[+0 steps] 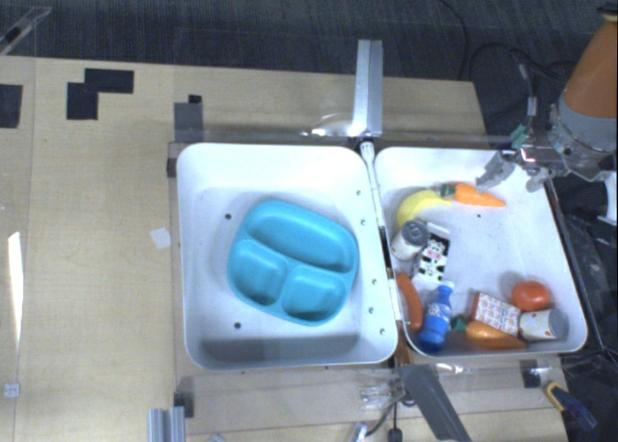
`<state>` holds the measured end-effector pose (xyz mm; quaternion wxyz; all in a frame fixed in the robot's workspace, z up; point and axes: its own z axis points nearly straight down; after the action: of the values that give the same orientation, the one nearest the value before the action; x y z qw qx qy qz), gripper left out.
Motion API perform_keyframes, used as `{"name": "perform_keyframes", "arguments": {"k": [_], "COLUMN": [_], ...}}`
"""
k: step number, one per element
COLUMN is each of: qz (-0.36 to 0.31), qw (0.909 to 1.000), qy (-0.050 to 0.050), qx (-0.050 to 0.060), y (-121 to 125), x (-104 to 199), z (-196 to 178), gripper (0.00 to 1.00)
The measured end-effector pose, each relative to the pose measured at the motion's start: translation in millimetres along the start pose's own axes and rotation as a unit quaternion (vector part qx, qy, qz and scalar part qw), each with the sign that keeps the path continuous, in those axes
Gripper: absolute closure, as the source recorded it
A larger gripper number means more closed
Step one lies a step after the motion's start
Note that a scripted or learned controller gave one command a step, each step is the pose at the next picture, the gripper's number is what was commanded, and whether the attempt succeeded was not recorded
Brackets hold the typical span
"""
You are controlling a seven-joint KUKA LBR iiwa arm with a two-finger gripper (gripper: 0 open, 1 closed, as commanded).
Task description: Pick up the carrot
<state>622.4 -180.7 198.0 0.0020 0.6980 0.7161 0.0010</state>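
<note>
my gripper (515, 168) hangs over the right bin's (570, 276) far rim. bare floor mid-bin, right of the carrot (476, 196), gives me room. yellow banana (417, 205) touches the carrot's left end. clutter crowds the near edge: blue bottle (436, 317), printed box (495, 313), red tomato (530, 294).

text: none legible | carton (495, 314): print too small to read

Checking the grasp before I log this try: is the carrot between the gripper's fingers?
No. The carrot lies in the right bin beside the banana, apart from the gripper.
</note>
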Motion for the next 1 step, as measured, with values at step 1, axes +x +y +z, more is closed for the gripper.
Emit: {"name": "perform_keyframes", "arguments": {"k": [1], "qz": [-0.045], "qw": [0.999], "qy": [-0.003], "qx": [-0.009], "y": [41.5], "x": [-1.4], "z": [94.0], "gripper": [0.0]}}
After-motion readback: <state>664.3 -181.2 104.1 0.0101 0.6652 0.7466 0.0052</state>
